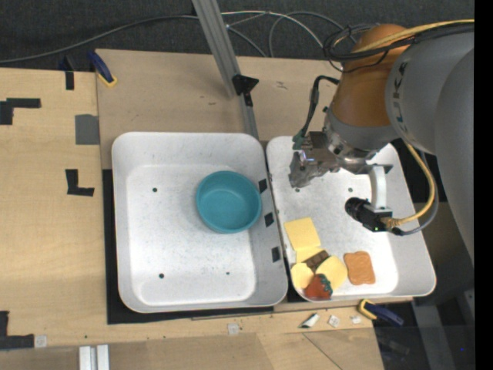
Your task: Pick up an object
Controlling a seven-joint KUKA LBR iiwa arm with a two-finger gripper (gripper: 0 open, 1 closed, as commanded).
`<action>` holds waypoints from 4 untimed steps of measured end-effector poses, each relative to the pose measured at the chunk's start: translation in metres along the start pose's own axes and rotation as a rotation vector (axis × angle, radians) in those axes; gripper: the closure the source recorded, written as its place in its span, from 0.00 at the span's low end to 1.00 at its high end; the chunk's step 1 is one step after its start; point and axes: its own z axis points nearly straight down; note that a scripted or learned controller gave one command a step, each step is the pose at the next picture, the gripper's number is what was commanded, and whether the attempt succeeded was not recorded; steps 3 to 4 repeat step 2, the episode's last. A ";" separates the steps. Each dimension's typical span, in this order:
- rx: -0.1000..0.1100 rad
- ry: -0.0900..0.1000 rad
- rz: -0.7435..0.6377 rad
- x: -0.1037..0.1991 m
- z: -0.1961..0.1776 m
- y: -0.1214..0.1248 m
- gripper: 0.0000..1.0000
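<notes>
You're looking at gripper [302, 173] hanging over right bin [400, 280], up near its far-left corner. Can't tell its state, honestly. Yellow block [302, 233] sitting nearer you than gripper, orange piece [359, 267] right of block. Blue bowl [227, 200] lying in left bin [139, 206].

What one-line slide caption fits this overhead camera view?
Gripper poised over the right bin above yellow blocks; blue bowl sits in the left bin.

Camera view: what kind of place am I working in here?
Probably a robotics lab bench: two white bins on a wooden bench marked with black tape, loose cables behind, and toy food as grasp targets.
</notes>
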 end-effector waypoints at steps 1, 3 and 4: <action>0.001 0.000 -0.001 0.059 -0.007 -0.008 1.00; 0.002 -0.001 -0.001 0.123 0.000 -0.008 1.00; 0.002 -0.001 -0.001 0.123 0.000 -0.008 1.00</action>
